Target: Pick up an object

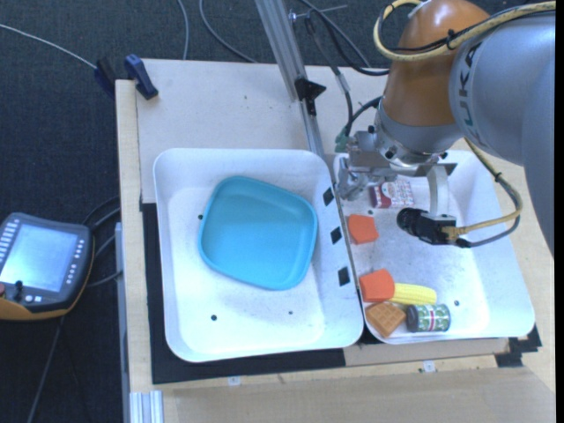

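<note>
My gripper hangs over the far left part of the right bin, close to the wall between the two bins. A red and white packet lies just to its right, partly hidden by the wrist. An orange block sits on the bin floor a little in front of the gripper, apart from it. Nearer the front edge lie a red-orange block, a yellow corn cob, a tan waffle piece and a small dark can on its side.
A blue square plate lies in the left bin. A metal pole slants up from between the bins. A black cable fitting hangs from the wrist over the right bin. A handheld pendant lies off the bench at left.
</note>
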You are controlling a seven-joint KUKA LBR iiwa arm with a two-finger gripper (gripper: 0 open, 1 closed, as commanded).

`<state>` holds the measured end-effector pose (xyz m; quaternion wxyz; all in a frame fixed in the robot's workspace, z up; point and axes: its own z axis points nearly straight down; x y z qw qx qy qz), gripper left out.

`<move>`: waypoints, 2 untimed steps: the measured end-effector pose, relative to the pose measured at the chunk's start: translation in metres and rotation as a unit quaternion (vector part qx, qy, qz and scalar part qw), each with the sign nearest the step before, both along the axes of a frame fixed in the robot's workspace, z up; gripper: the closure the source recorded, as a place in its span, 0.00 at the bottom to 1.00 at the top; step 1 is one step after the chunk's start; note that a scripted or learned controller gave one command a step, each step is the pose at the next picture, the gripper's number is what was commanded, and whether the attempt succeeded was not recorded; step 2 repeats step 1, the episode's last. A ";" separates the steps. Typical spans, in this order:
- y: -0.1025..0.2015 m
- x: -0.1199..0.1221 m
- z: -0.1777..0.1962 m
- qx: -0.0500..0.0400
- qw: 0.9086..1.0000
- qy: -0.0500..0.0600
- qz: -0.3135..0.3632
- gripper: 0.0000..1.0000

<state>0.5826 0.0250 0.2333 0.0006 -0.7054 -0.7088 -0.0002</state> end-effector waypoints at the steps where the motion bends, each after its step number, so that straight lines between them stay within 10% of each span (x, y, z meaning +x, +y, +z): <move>1: 0.055 0.020 -0.006 0.000 1.000 0.000 0.000 1.00; 2: 0.055 0.020 -0.006 0.000 1.000 0.000 0.000 1.00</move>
